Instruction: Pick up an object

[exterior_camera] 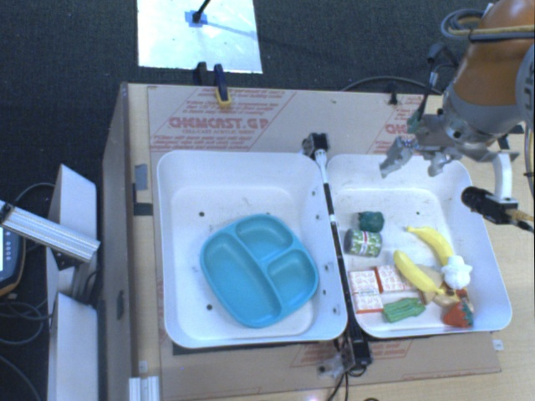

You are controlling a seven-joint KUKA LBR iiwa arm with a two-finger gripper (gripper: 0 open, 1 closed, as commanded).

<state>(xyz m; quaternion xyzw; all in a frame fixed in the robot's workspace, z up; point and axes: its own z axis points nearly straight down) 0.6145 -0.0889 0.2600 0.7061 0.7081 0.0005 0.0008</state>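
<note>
My gripper (pixel 415 159) hangs above the far edge of the right bin (pixel 493 261), its two fingers spread open with nothing between them. Below it in that bin lie a dark green lump (pixel 370 220), a green and white can (pixel 364 242), two yellow bananas (pixel 431 242) (pixel 415 272), red and white boxes (pixel 376 286), a green pickle-like piece (pixel 404 309), a white piece (pixel 456 270) and a red strawberry-like piece (pixel 458 312). All of these sit well toward the near side from the fingers.
The left bin (pixel 188 190) holds a blue divided plate (pixel 259 268). A ridge (pixel 328 215) separates the two bins. The bins rest on a cardboard sheet (pixel 251 119). A white panel (pixel 199 23) lies on the dark floor beyond.
</note>
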